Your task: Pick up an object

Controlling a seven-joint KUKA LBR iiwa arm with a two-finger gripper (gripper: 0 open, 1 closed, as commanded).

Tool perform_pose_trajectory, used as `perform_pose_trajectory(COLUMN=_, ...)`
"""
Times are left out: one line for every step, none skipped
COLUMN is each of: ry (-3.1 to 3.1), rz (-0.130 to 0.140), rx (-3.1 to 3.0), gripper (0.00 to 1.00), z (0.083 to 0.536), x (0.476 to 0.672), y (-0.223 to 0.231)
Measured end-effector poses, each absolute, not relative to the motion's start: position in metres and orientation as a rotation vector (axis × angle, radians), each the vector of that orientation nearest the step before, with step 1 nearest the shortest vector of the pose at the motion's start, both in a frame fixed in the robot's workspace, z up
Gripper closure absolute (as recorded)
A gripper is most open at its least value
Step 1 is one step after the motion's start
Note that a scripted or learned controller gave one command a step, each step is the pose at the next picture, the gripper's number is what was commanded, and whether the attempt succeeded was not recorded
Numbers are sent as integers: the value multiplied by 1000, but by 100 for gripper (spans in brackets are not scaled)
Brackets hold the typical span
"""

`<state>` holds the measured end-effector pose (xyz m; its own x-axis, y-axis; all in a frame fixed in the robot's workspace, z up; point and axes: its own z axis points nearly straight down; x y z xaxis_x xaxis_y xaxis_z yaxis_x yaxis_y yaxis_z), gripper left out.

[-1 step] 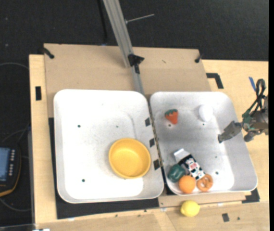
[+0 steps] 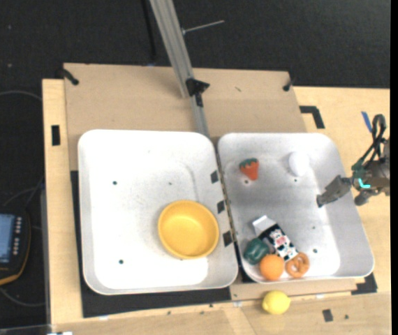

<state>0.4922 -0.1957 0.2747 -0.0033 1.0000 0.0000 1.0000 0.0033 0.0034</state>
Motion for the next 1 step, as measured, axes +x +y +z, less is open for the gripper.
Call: perform_pose_trajectory(ry=2223, rz=-5, rx=2224, gripper=0, z=214, x=489, y=-191)
